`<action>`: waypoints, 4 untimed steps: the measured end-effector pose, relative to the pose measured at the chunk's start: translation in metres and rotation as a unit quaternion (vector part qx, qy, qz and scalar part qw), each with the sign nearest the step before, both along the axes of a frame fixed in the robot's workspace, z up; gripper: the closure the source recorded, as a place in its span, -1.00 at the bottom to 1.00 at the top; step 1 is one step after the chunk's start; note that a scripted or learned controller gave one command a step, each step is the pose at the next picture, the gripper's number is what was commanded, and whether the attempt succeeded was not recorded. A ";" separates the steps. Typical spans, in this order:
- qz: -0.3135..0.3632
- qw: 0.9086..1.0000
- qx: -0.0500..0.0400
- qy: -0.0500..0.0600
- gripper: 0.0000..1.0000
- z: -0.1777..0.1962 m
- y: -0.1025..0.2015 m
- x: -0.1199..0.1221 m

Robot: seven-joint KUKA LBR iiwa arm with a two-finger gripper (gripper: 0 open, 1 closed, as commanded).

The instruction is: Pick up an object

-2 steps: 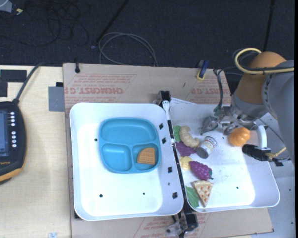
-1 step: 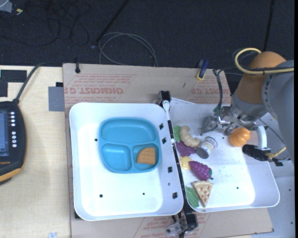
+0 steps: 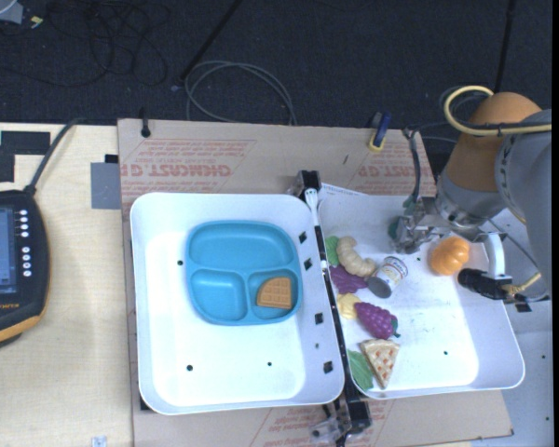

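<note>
Because toys cluster along right bin's left wall, metal two-finger gripper [image 3: 408, 231] hovers upper centre, beside round orange plastic fruit [image 3: 448, 255]; finger spacing unclear; nothing visibly held.

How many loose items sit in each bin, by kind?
Left bin:
Blue plate: 1
Waffle piece: 1
Right bin:
Orange: 1
Purple grapes: 1
Sandwich wedge: 1
Small can: 1
Peanut-shaped piece: 1
Total: 7

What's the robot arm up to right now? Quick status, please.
Gripper low in the right bin, nothing visibly held. Orange just beside it. Small can, grapes and other toy food lie further left.
</note>
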State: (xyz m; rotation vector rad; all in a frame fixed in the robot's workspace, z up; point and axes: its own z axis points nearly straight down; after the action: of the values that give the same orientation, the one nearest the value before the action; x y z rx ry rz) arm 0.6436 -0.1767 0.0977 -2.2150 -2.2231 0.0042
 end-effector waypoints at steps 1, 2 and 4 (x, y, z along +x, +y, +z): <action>0.001 1.000 0.000 0.000 -1.00 0.000 0.000 0.000; -0.001 1.000 0.000 -0.002 -1.00 -0.010 -0.007 0.001; -0.002 1.000 -0.001 -0.002 -1.00 -0.009 -0.022 0.000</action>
State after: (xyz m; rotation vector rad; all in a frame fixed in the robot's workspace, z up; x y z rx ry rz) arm 0.6441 -0.1992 0.0882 -2.2223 -2.2217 0.0019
